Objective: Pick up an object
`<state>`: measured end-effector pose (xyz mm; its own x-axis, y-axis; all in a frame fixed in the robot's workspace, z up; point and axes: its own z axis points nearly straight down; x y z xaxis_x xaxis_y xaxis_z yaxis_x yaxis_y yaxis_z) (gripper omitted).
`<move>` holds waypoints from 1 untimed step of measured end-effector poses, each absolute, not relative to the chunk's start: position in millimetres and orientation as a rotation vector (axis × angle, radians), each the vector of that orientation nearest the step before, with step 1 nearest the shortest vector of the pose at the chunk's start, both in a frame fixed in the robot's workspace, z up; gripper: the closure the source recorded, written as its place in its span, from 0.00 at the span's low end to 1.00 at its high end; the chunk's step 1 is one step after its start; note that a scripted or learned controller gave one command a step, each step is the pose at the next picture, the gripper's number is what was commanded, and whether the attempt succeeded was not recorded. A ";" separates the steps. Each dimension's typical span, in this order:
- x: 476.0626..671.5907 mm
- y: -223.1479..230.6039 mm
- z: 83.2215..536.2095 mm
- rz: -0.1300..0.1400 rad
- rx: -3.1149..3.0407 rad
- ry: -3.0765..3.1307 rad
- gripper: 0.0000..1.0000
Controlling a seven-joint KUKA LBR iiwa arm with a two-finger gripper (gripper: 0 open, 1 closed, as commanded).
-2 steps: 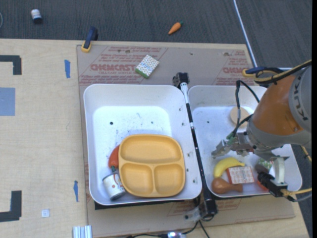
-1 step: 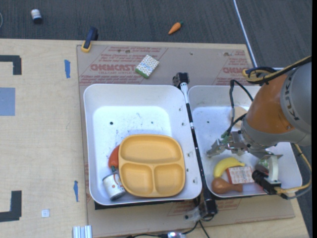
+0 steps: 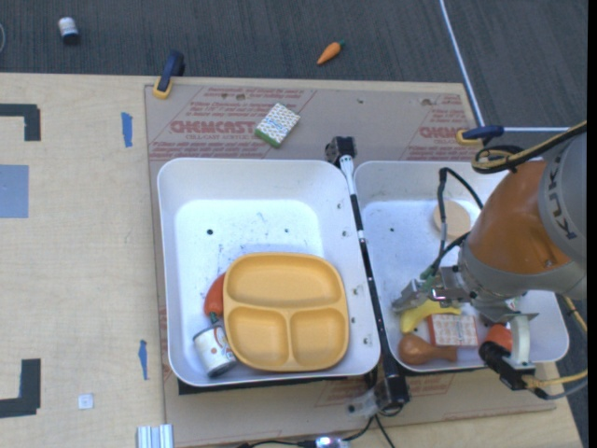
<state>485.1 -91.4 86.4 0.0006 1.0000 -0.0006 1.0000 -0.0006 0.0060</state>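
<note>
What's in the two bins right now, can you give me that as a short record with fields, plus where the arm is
left bin: yellow divided tray, a small can at its lower left corner, a red item partly hidden under the tray's left edge
right bin: banana, brown pear-shaped item, small printed box, pale round item near the back
arm: reaching in from the right, over the right bin
gripper: low over the banana, grasp cannot be judged
outside the bins: green and white box on the cardboard, toy carrot on the floor
</note>
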 end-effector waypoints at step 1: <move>487.0 -91.4 97.1 0.011 2.215 2.215 1.00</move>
<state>487.0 -91.4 97.1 0.0003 1.0000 -0.0015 0.9999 -0.0003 0.0115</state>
